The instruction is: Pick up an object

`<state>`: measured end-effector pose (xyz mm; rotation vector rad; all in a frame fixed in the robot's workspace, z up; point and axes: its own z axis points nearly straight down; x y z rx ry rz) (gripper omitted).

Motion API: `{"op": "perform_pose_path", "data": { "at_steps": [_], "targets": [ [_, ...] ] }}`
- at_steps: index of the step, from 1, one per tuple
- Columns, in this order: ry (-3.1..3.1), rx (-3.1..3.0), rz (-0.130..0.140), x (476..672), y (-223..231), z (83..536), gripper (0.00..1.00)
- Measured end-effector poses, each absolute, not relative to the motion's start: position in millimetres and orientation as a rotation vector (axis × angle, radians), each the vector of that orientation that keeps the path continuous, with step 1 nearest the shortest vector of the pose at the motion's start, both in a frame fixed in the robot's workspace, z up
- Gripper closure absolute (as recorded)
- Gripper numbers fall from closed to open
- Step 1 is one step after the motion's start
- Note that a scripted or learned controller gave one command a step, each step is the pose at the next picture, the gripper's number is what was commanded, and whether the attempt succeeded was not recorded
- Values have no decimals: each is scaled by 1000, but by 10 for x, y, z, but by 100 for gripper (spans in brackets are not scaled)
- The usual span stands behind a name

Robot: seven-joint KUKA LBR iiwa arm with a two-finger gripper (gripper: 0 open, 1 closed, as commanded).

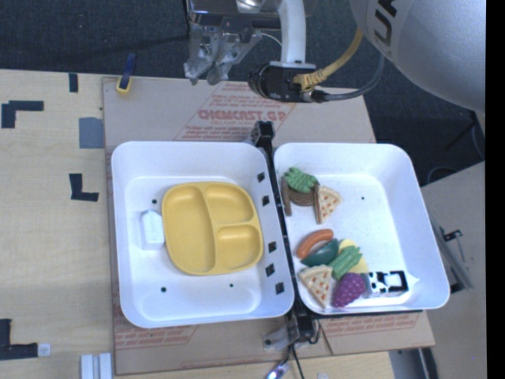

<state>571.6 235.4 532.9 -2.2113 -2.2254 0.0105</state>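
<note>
My gripper (211, 68) hangs high at the top of the camera view, above the cardboard behind the left bin, with nothing visible between its fingers. The right bin (394, 172) holds toy food: a green leafy piece (301, 180), a brown piece (301, 197), a sandwich wedge (328, 202), a sausage (314, 240), a dark green vegetable (321, 253), a green pod (348, 260), a second wedge (317, 281), purple grapes (349, 289) and a black-and-white block (387, 283). The left bin (126, 164) holds a yellow divided plate (211, 227).
A small white block (151, 227) lies left of the plate. A black divider clip strip (271, 212) runs between the bins. Cardboard (237, 117) lies beneath the bins, and a yellow clamp (124, 84) sits at its far left corner.
</note>
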Motion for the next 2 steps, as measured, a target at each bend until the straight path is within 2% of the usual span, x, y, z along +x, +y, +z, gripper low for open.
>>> {"op": "perform_pose_path", "data": {
  "at_steps": [1, 2],
  "targets": [
    [-2226, -2213, 12, 4817, 2346, 5330, 100],
    [-2219, -2222, 13, 5518, 2333, 5297, 100]
  ]
}}
